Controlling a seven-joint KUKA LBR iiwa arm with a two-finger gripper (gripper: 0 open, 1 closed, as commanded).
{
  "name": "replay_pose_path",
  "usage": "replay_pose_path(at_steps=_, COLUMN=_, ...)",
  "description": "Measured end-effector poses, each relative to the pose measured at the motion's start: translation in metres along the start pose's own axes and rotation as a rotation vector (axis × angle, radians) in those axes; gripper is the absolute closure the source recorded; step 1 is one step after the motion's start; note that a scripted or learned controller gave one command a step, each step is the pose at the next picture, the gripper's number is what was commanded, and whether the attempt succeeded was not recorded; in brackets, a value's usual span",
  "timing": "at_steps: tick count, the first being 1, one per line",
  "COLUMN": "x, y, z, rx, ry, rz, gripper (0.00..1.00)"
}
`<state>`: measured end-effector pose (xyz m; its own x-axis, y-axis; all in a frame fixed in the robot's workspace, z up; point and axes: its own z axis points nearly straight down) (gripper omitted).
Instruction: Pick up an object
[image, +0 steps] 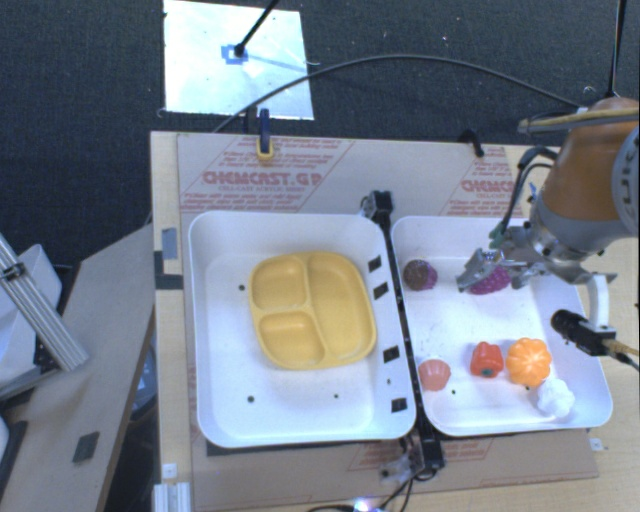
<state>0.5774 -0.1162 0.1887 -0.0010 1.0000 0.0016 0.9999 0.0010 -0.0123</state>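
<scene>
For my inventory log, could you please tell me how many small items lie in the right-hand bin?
6: a dark purple ball far left; a purple piece by the pincer; pink piece, red pepper, orange pumpkin and white item along the near side. The arm may hide others.

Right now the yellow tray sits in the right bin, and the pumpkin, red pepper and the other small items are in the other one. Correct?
Not quite. The camera view shows the yellow tray in the left bin. The pumpkin, red pepper and the other small items are in the other one, the right bin.
</scene>
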Motion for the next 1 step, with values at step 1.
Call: replay_pose_path(at_steps=1, x=0.0004, y=0.0029, z=-0.0078, rx=-0.013, ry=-0.001, rz=-0.003, gripper=0.0)
